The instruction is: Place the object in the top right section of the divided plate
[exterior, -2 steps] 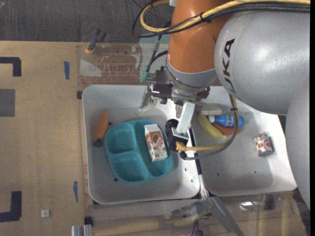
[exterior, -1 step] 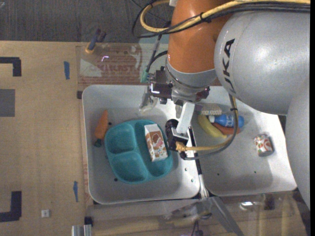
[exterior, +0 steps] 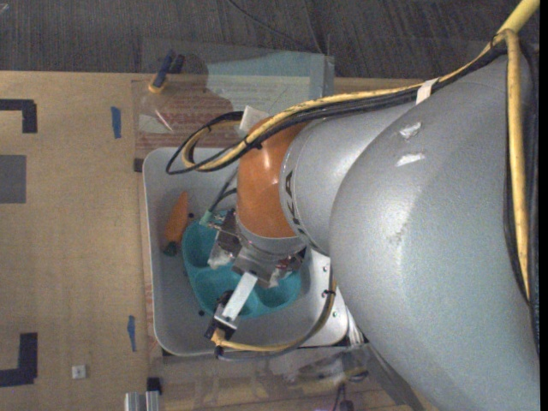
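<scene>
Carrot-like orange object [exterior: 177, 216] lies in the white bin [exterior: 158, 255], just off to the side of the end effector [exterior: 224, 245] and beside the rim of the teal divided plate [exterior: 199, 259], not on it. The end effector sits low over the plate, directly above its compartments, with the grey arm [exterior: 402, 229] and its orange band [exterior: 265, 187] covering most of that bin. I cannot tell whether it is clenched or released, since the wrist blocks the tips, and nothing can be seen gripped there. A small dark piece [exterior: 169, 248] rests near the orange object's lower end; what it is I cannot make out. Judging from this layout, the placement is not done: the object is outside the plate, and the arm hangs over the target, not over the thing to be picked. The plate's dividers are mostly hidden under the wrist, so the top right section cannot be singled out.
</scene>
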You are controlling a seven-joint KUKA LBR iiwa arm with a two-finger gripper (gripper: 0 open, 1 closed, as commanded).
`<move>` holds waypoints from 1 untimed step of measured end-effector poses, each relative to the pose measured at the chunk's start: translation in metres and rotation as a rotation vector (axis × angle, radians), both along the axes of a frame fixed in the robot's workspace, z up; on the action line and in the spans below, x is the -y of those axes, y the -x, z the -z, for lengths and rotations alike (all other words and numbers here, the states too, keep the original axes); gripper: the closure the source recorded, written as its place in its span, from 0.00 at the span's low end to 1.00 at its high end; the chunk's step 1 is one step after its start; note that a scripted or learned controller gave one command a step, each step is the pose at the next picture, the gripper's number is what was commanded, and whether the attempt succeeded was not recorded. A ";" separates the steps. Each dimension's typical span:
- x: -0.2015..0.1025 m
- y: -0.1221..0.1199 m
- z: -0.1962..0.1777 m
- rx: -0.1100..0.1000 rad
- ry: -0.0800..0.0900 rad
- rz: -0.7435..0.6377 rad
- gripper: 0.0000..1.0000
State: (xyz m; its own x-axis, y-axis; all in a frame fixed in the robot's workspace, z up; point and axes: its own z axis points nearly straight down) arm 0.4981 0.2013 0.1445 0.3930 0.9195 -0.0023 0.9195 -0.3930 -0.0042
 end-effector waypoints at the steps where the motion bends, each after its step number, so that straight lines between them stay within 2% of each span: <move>1: 0.004 -0.002 -0.009 -0.001 0.000 0.009 1.00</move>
